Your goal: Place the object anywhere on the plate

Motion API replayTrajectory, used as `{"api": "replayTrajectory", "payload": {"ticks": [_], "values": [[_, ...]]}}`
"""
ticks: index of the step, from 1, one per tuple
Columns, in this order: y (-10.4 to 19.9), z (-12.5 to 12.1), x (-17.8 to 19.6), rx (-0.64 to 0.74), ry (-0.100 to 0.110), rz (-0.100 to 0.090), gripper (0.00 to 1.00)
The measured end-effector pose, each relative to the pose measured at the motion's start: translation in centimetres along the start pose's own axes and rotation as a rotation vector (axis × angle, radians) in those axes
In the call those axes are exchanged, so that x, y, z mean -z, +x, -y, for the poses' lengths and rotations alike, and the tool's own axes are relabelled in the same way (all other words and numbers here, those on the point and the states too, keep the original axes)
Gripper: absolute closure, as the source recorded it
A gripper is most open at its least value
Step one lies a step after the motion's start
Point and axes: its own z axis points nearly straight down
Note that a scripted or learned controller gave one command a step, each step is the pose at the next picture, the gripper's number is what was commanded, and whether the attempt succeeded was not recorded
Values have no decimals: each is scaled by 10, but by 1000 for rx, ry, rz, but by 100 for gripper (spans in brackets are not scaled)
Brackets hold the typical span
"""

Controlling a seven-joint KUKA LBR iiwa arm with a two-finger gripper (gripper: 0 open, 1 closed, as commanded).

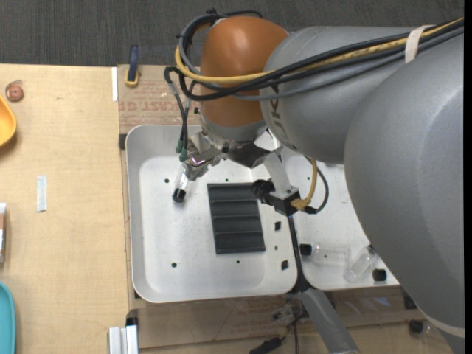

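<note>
Pincer (181,190) hangs low over the left white bin (151,271), its tip near a small black piece on the bin floor; whether it is open or closed I cannot tell. Just right of it a dark ribbed plate (236,218) lies flat in the bin's middle. A clear plastic object (359,264) rests in the right bin (324,279), well apart from the plate. Beyond, the orange band (236,65) stands above the wrist, over the tan desk (66,183).
</note>
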Motion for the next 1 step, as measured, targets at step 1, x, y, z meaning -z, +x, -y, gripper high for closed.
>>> {"api": "replayTrajectory", "payload": {"ticks": [1], "values": [[0,0,0,0,0,0,0]]}}
